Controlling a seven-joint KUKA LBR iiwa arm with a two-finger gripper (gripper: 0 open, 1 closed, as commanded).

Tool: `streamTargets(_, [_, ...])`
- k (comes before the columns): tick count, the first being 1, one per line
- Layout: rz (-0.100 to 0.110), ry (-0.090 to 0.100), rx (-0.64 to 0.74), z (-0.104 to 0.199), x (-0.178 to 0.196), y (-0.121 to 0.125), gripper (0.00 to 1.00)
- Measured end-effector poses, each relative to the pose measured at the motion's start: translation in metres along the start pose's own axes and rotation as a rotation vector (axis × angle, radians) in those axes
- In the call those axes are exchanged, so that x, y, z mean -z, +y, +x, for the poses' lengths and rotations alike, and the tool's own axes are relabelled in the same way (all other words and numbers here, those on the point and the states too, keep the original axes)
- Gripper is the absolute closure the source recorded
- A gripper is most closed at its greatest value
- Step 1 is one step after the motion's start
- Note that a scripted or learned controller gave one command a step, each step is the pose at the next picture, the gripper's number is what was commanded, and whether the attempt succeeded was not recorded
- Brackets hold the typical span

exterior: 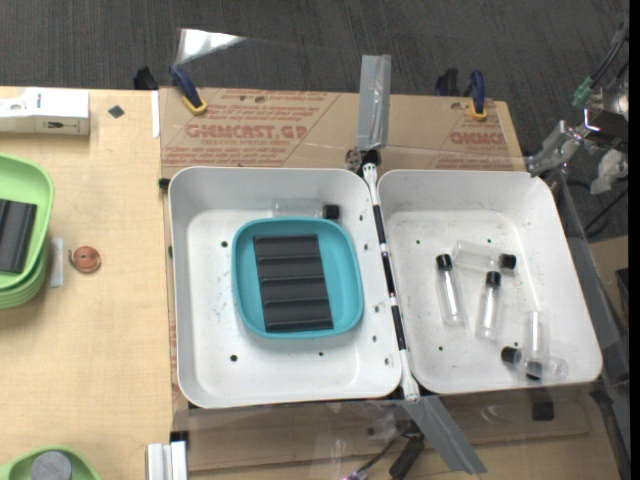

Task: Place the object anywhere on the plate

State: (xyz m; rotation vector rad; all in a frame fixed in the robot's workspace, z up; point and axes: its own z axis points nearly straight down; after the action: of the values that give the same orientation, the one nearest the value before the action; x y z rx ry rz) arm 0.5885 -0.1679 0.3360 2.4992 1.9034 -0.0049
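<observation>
- The gripper [566,146] hung at the far right corner of the right bin [560,230]; whether it was clenched or released could not be told.
- Clear vials [449,288] lay loose in that bin, nearer the camera and left of the tool (long axes mostly near-to-far).
- The plate [345,268] sat in the left bin [190,298], beyond the vials.

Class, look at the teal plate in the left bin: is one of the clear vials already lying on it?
No. The teal plate carries just a dark ribbed insert, and the clear vials lie in the right bin.
</observation>
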Motion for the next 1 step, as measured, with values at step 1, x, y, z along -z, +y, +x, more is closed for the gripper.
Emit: streamTargets(1, [0.0, 0.0, 0.041, -0.0159, 0.1049, 0.0594, 0.0])
